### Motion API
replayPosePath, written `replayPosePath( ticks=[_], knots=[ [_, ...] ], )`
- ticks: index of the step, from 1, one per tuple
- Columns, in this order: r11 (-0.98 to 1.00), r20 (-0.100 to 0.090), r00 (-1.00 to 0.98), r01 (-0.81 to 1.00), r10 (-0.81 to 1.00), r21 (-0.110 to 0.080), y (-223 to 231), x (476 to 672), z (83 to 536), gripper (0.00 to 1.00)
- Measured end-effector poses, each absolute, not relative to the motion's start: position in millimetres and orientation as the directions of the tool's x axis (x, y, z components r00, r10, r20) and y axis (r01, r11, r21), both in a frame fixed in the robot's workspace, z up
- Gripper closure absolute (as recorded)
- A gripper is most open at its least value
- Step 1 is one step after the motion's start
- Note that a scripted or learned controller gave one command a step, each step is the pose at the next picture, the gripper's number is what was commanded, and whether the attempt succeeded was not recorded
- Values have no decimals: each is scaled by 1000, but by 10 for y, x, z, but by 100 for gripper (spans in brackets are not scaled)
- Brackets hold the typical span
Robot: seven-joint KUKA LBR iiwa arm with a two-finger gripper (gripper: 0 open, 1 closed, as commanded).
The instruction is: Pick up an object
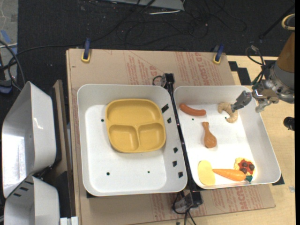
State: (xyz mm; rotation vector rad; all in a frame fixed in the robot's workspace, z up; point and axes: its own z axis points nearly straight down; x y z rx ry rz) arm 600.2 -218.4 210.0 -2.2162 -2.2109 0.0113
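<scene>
Left bin (93,172) holding yellow tray (136,125), right bin (262,139) holding sausage (192,110), drumstick (209,136), carrot (228,174), end effector (251,102) hovering open, gripping nothing

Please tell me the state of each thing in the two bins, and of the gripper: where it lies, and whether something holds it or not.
Tray: flat in the left bin, compartments up.
Sausage: lying free, right bin.
Drumstick: lying free, mid right bin.
Mushroom: on the bin floor, beside the gripper's near finger.
Carrot: lying free, tip over the yellow disc.
Pizza slice: flat, near corner.
Gripper: open, holding nothing.
</scene>
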Motion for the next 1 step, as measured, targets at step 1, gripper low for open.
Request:
replayPosePath(
  ticks=[1],
  knots=[
    [1,0,-1,1000,1000,0,-2177,6035,2183,0]
  ],
)
